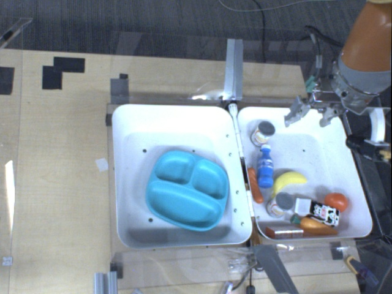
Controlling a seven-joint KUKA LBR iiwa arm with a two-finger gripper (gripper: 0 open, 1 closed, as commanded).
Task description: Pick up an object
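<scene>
My gripper [312, 114] hangs over the far edge of the right bin [340, 141], its two fingers spread apart with nothing between them, so it is open. Below it in that bin lie a small round tin [264, 131], a blue bottle [265, 168], a yellow banana [290, 180], a thin orange stick [255, 186], a grey can [282, 203], a black-and-white box [320, 212], an orange ball [336, 201], an orange carrot [316, 224] and a red-brown pen [283, 231]. The tin lies nearest the gripper, to its lower left.
The left bin [131, 133] holds a blue divided plate [187, 189]. A metal post [234, 66] rises behind the rim where the two bins meet. The arm's orange band [369, 32] is at the upper right. A cable [260, 11] lies on the floor behind the bench.
</scene>
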